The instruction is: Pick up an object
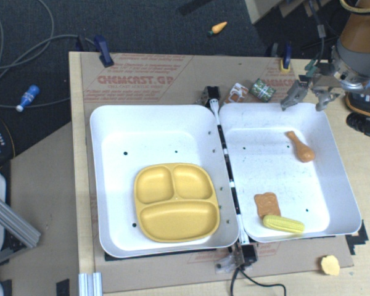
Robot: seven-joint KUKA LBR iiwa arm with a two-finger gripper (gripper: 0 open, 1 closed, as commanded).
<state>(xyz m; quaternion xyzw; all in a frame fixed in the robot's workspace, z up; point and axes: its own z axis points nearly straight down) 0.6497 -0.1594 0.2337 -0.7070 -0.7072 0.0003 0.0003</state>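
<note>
The claw (307, 95) hangs at the top right, above the far rim of the right bin (333, 165). Its two grey fingers (291, 97) are spread wide apart, and nothing sits between them or touches them. The arm (357, 39) comes in from the upper right corner, its orange band just above the grey wrist, with the claw pointing down and toward the bins.

The right bin holds three small things, all apart from the claw. A tan drumstick (300, 147) lies near the far right part of the bin, closest to the claw. A brown cracker (267, 203) lies near the front, and a yellow corn cob (283, 224) lies just in front of it, touching or nearly touching it.

The left bin (111, 140) holds a yellow tray (176, 201) with three compartments, set toward the front.

The bins rest on a brown board (142, 79) printed in red with letters that read roughly "CHEMCAST GP"; the smaller lines are too blurred to read. A small can (263, 90) and a little carton (237, 92) lie on the board behind the right bin.
</note>
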